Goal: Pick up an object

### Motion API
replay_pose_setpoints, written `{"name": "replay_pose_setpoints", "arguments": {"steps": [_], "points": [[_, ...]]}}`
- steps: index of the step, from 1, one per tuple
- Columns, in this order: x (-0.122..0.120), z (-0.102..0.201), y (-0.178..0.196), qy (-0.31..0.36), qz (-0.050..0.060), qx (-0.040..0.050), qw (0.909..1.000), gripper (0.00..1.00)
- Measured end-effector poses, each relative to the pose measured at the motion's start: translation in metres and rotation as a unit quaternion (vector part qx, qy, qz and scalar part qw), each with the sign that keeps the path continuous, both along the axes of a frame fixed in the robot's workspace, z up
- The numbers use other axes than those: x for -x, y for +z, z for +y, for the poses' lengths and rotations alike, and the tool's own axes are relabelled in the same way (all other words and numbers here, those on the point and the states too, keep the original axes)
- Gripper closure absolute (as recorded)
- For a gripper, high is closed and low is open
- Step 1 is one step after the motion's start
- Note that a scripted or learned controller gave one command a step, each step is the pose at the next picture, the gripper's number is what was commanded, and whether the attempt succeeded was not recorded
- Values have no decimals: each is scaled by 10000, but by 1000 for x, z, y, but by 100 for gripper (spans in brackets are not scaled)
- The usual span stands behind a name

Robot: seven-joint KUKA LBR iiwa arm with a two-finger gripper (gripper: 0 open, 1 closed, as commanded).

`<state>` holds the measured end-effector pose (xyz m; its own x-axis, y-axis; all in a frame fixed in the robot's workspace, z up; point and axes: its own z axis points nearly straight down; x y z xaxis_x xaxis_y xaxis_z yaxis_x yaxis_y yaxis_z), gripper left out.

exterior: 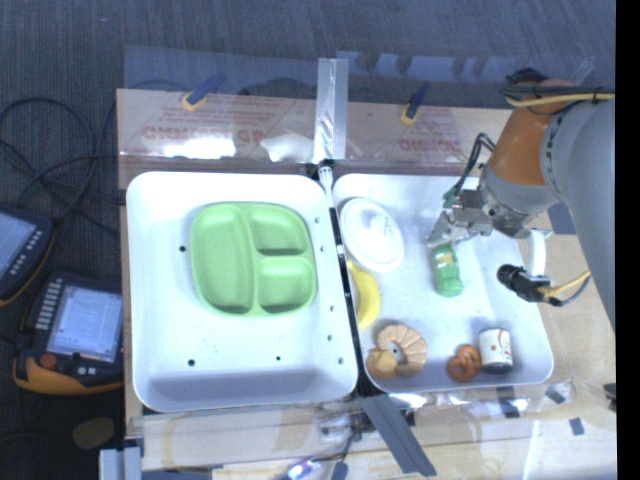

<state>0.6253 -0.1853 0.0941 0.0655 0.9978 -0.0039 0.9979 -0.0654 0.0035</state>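
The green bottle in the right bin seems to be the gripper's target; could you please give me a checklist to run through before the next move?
1. Gripper above the green bottle: ok, it sits just over the bottle's upper end.
2. Bottle between the fingers: cannot tell.
3. Bottle apart from neighbours: ok, the white lid and banana lie off to its left.
4. Small can and pretzel out of the way: ok, near the front edge.
5. Green divided tray in the left bin: ok, untouched.
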Motion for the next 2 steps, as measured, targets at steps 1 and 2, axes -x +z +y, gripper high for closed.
{"name": "replay_pose_setpoints", "arguments": {"steps": [1,2], "points": [[20,-21,61,390,49,-15,9992,100],[32,-23,107,198,50,-26,9998,100]]}}
